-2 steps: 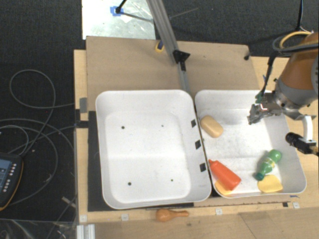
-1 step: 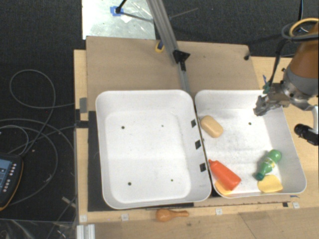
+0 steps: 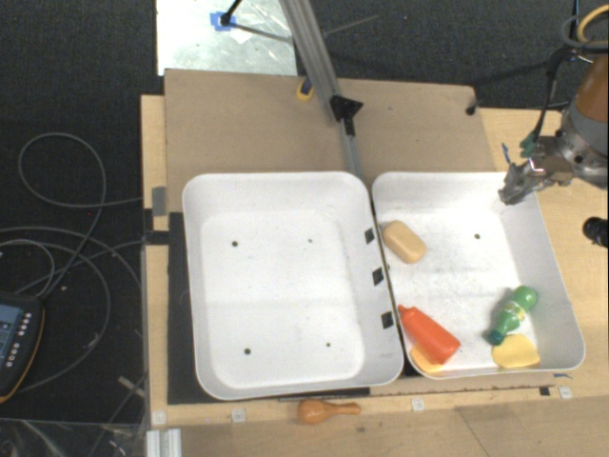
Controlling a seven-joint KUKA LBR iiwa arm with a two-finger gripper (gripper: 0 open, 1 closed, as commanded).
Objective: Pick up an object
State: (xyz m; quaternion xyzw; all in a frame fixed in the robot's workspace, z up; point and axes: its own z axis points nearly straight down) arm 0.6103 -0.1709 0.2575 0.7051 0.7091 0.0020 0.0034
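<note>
We are looking down on two white bins sitting side by side on the bench. The gripper (image 3: 514,187) is hanging over the upper right corner of the right bin (image 3: 457,255), at the end of the arm reaching in from the right. From this angle we cannot tell how far apart its tips are standing, and we are seeing nothing caught between them.

The objects are all lying in the right bin, well apart from the gripper. A tan, rounded block (image 3: 403,242) is resting near the bin's left wall, toward the upper part of it; it is lying to the left of and below the gripper, across the bare floor of the bin. An orange piece (image 3: 428,334) is lying in the lower left corner, touching or just beside a paler orange piece under its lower end. A green bottle-like object (image 3: 511,314) is lying tilted near the lower right corner, and a yellow object (image 3: 516,352) is sitting just below it, close to the bin's front rim. These two are lying more or less straight down the view from the gripper, along the same right side of the bin.

The left bin (image 3: 276,284) is lying beside it. Outside the bins, an orange-brown, pear-shaped item (image 3: 326,409) is resting on the bench just in front of the left bin's front rim.
</note>
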